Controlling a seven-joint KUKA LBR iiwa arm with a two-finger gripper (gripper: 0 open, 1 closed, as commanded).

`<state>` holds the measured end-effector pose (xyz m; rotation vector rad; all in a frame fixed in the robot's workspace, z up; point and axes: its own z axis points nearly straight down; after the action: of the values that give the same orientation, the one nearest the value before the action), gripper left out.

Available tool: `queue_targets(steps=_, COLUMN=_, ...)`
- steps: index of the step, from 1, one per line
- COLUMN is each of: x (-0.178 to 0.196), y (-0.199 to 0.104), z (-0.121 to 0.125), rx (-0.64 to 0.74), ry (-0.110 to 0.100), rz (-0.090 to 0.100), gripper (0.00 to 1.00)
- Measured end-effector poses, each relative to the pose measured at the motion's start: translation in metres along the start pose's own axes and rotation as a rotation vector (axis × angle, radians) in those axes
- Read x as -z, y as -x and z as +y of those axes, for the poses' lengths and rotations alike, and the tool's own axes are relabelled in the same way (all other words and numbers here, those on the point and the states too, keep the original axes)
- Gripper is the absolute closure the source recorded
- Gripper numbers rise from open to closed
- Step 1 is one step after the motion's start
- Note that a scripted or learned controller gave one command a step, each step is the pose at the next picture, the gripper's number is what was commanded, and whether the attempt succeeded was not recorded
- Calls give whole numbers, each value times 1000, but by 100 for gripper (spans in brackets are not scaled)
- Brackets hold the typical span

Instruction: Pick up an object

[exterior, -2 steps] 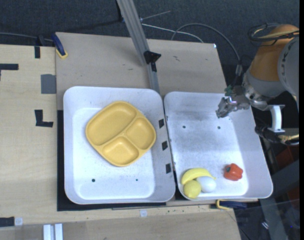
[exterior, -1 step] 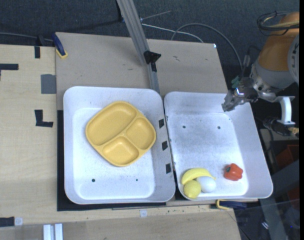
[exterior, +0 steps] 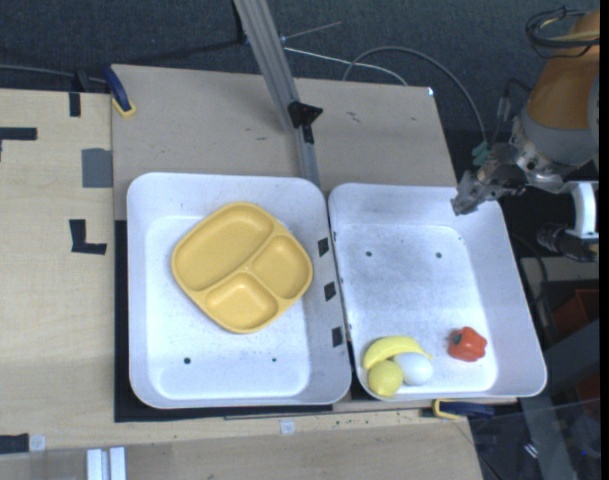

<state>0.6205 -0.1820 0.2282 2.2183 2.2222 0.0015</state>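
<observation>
Yellow tray (exterior: 242,266) in left bin (exterior: 144,298)

A single fixed camera looks down at a slant from above the bench (exterior: 234,108), far enough off to take in both white bins (exterior: 144,268) side by side, with dark floor along the top and the arm (exterior: 564,88) at the right edge.

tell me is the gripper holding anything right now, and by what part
Nothing is held. The gripper sits over the top right corner of the right bin, apart from the banana, white egg, lemon and red pepper near its front edge.
</observation>
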Motion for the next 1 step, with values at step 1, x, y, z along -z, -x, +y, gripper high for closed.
queue_targets(steps=1, x=-2, y=-51, z=-16, rx=3, ry=-4, rz=2, gripper=100)
